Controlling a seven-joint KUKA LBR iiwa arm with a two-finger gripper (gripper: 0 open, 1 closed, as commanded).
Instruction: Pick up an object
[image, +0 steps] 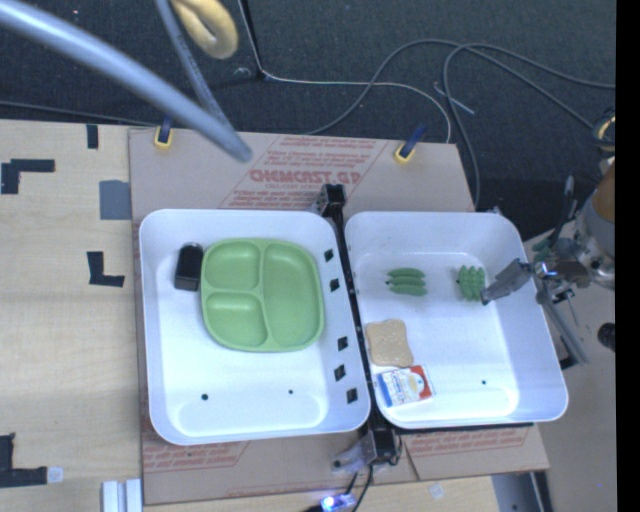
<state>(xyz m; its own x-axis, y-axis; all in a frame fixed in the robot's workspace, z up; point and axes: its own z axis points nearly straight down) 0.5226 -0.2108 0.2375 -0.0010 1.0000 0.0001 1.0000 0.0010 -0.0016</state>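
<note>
The grey two-finger gripper (492, 292) hovered beside the small ridged green piece (470, 281), finger state unclear, needing a descent

Left bin (170, 400) holds a divided plate (263, 295) with a small block (188, 267) at its left; right bin (520, 390) holds pea pods (406, 281), a bread slice (389, 342), a packet (403, 385) nearest the camera

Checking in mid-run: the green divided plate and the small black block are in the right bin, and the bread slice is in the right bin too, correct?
Not quite. The camera view shows the green divided plate and the small black block in the left bin. The bread slice is in the right bin, as you said.
</note>
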